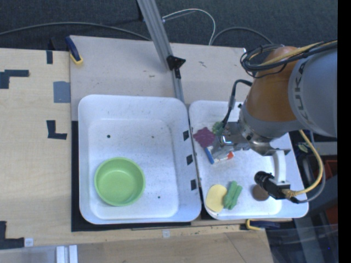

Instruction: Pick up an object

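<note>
While the grey and orange arm (pixel 285 100) reaches in from the right, I see it low over the right bin (pixel 249 212). Beside it, the left bin (pixel 131 108) carries a green bowl (pixel 119 181) in its near corner. My gripper (pixel 226 142) is down among a purple piece (pixel 204 137), a blue stick (pixel 209 156) and a red-white item (pixel 224 156); how wide it is I cannot tell. Nearer lie a green object (pixel 232 194), a yellow object (pixel 216 197) and a brown one (pixel 259 192)
</note>
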Tool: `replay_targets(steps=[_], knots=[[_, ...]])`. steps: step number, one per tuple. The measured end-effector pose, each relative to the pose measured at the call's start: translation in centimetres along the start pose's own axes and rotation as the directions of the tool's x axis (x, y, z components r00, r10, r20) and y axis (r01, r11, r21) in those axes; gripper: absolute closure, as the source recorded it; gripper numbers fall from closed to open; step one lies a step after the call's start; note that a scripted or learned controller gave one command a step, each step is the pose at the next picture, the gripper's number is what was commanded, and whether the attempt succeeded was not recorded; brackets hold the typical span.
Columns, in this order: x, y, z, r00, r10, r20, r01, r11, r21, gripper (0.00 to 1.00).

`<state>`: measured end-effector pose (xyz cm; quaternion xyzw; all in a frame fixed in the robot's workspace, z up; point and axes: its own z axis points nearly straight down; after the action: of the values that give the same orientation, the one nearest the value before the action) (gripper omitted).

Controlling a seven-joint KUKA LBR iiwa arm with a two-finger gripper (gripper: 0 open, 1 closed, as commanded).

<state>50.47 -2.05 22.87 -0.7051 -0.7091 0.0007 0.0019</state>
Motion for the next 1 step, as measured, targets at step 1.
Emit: replay_targets(steps=[1], knots=[[4.99,2.01,-0.63,1.0,-0.002,0.001,0.002,1.0,-0.003,1.0]])
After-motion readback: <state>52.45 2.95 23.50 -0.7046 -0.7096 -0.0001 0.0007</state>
